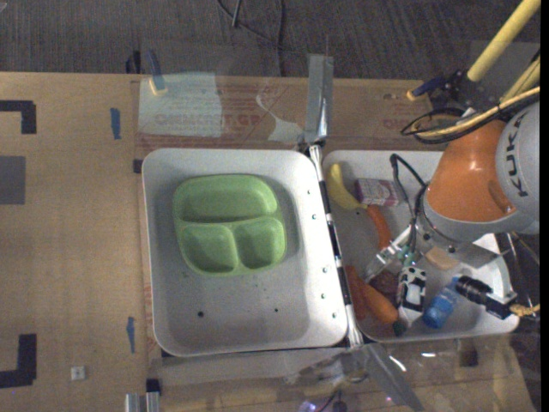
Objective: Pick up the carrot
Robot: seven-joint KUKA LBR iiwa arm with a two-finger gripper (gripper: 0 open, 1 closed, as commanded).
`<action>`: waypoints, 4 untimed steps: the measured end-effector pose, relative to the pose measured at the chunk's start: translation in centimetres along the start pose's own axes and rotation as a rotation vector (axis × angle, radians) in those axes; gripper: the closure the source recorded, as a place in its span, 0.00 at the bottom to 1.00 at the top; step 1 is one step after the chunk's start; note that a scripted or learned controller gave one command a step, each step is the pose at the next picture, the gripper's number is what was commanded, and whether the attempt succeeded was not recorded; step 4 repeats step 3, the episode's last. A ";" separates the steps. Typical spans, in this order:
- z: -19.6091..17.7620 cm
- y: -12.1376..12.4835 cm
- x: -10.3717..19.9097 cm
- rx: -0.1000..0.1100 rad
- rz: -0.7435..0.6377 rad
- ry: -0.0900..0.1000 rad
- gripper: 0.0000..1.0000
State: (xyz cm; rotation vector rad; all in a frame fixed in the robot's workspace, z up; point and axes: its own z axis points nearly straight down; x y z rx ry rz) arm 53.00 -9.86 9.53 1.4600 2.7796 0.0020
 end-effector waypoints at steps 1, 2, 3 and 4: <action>0.9 2.2 -2.7 -0.001 0.306 -0.002 0.00; 0.8 -2.7 -5.4 0.004 0.665 0.001 0.00; 0.9 6.6 -4.2 -0.001 0.628 -0.001 0.00; 0.9 6.6 -4.2 -0.001 0.628 -0.001 0.00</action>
